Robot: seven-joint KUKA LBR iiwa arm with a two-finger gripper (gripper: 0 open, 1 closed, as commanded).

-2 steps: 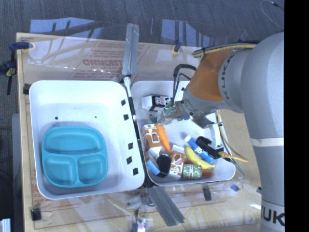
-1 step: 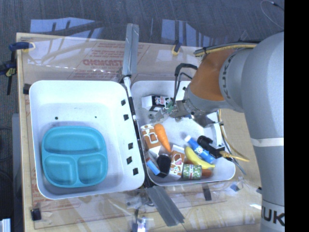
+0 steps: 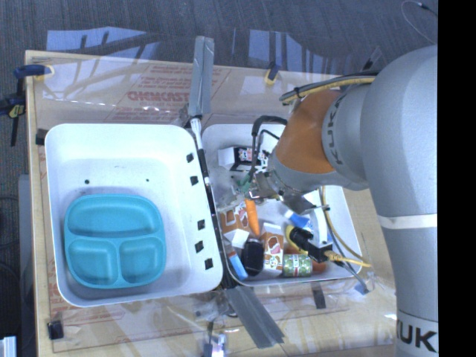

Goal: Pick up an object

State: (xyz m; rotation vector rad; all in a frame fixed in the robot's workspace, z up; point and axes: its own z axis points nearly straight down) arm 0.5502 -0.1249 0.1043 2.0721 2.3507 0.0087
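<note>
Surface [image 3: 111,88]: pale wooden bench under clear sheeting, printed red lettering at the back, dark carpet beyond.

Left bin [image 3: 67,143]: shallow, white. Holds one teal divided tray [image 3: 114,239], three compartments, lying flat in the near half.

Right bin [image 3: 349,225]: shallow, white, crowded. Contents, left to right: a black object [image 3: 253,256] near the front wall, an orange carrot-shaped piece [image 3: 253,216] just behind it, a small can with a green and red label [image 3: 296,265] lying on its side, a blue item [image 3: 300,220] near the arm. Pieces touch or overlap; several are too small to name.

Arm [image 3: 387,140]: grey, orange band, reaching in from the right. Gripper [image 3: 256,188] low over the upper middle of the right bin, close to the carrot-shaped piece. Whether the fingers are open or closed cannot be told; nothing visibly held.

Handling note, as judgement: choose a piece with free space either side, descend straight, close on its narrow width, lift slowly so neighbours are not dragged.
</note>
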